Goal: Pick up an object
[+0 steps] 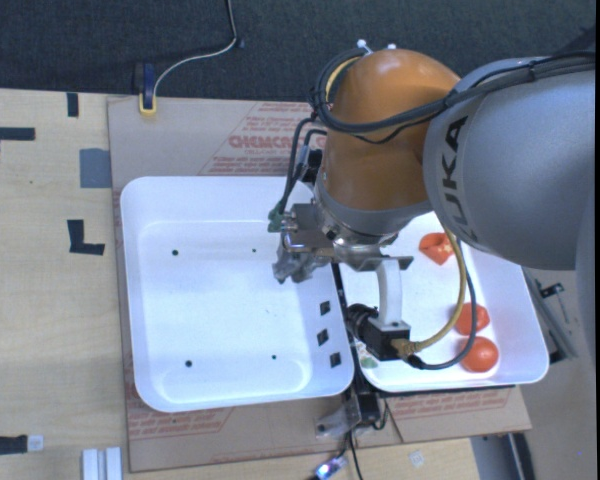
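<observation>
Gripper (292, 258): over the right part of the left bin (132, 268), close to the wall next to the right bin (520, 373); grey metal, seen from above.
Grip state: cannot tell whether released or clenched; the tip is hidden by the wrist body at this angle.
Orange band (380, 118): directly above the gripper, large in view, straddling the line between both bins.
Grey arm link (530, 168): enters from the right and covers the upper part of the right bin.
Upper orange object (436, 249): in the right bin, just right of the wrist, well apart from the gripper.
Middle orange object (472, 318): in the right bin, nearer the front, rounded.
Lower orange object (480, 354): just beside the middle one, close to the front rim; whether touching, cannot tell.
Cardboard sheet (250, 138): under both bins, red print along the far edge.
Bench (40, 298): pale wood, with black tape marks (80, 238) left of the bins.
Yellow clip (146, 103): at the far left corner of the cardboard, on a pale cable.
</observation>
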